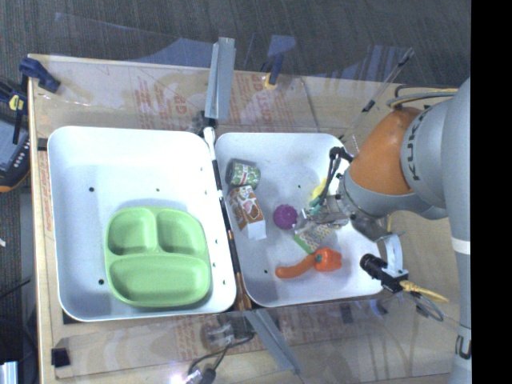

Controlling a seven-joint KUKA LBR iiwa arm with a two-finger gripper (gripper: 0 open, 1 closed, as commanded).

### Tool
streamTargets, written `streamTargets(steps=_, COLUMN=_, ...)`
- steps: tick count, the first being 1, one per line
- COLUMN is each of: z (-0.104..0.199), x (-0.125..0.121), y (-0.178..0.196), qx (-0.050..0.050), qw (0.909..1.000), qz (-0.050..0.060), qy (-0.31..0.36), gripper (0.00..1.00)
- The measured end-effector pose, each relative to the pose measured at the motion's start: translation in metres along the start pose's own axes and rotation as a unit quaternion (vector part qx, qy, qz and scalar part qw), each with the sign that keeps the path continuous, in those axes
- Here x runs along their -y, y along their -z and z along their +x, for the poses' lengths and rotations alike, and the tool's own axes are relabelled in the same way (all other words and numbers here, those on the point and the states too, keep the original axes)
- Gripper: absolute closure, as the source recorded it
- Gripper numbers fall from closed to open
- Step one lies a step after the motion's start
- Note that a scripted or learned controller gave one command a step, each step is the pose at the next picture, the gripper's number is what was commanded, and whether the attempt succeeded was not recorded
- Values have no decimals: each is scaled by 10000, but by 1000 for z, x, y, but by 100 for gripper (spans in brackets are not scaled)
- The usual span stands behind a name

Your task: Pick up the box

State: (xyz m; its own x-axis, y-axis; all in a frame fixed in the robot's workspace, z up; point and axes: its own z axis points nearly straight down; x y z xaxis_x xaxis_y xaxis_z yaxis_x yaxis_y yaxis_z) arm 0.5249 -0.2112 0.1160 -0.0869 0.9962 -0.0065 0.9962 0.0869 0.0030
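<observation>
Wooden bench, two white bins. Near left: green divided plate. Right bin: carrot nearest, purple ball, box by the left wall, can beyond. Gripper low, right of ball; its grip state unreadable. Approach step; next, shift left over box.

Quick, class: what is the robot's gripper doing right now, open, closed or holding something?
Gripper: cannot be told; it sits low in the right white bin, apart from the small printed carton box.
</observation>
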Motion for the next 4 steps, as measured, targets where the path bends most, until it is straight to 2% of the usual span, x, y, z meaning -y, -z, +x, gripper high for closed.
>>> streamTargets(steps=1, z=0, x=0, y=0, qx=4, qw=10000, qz=2, qy=8, gripper=0)
streamTargets(steps=2, z=0, x=-10, y=-19, qx=-22, qw=9998, qz=-6, qy=221, gripper=0)
streamTargets(steps=3, z=-2, x=-11, y=-8, qx=1, qw=9997, qz=-20, qy=240, gripper=100)
streamTargets(steps=4, z=-2, x=-11, y=-8, qx=2, qw=9997, qz=-19, qy=242, gripper=0)
